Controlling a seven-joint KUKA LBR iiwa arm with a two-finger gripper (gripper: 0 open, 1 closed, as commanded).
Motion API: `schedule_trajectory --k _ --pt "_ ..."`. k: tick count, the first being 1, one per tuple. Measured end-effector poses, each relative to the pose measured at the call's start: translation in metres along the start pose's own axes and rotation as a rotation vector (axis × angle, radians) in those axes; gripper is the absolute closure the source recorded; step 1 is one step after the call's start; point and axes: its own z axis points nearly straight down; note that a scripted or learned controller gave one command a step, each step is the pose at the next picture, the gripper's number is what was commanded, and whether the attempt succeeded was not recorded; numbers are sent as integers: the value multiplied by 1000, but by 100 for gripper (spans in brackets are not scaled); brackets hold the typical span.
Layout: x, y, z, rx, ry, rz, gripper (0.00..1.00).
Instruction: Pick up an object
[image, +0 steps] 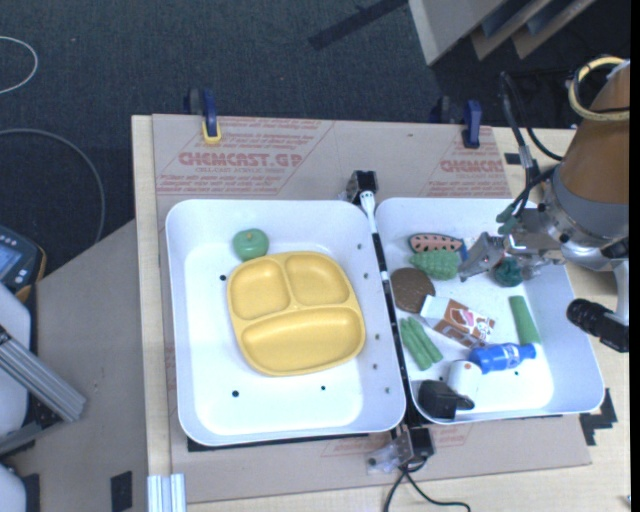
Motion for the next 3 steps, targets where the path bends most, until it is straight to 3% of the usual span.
schedule_trajectory --k 1,2,3 --pt "54 -42 66 9 3 -4 0" --pt "-9 -53 90 5 -1 7 0" --pt "-5 -51 78 -4 -1 2 100"
